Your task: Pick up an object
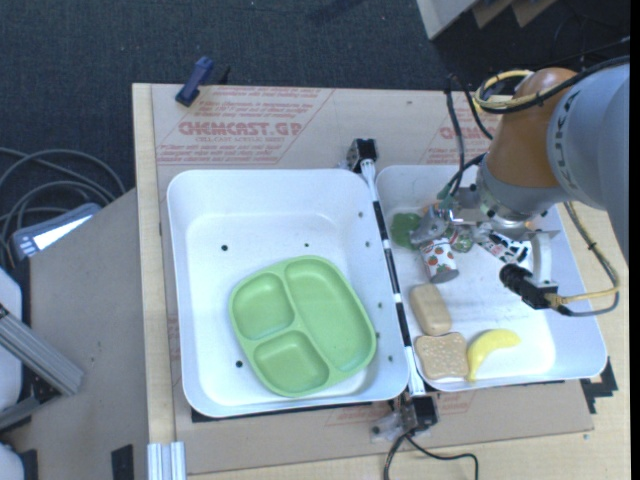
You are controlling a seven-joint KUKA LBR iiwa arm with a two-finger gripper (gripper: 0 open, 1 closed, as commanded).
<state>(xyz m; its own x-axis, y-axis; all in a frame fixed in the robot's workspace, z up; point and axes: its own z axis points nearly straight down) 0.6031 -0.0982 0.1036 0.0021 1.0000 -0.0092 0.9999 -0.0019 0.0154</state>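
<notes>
The arm [560, 128] is cut off by the right edge. The claw [447, 226] partly hides a green object [402, 230]; its shape cannot be told.

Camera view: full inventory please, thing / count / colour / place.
shallow plastic bins: 2, white, side by side on the bench
three-compartment plastic tray: 1, light green, in the left bin, toward its front
round flat green object: 1, green, right bin, far left corner, partly behind the gripper
small patterned cup: 1, white with red and green marks, right bin, just below the gripper
oblong bread-like piece: 1, tan, right bin, near the divider
square toast-like piece: 1, tan, right bin, front left corner
toy banana: 1, yellow, right bin, front, beside the toast-like piece
small clip: 1, blue, bench's far left corner
arm: 1, grey with orange band, over the right bin
gripper: 1, metallic, above the cup
</notes>
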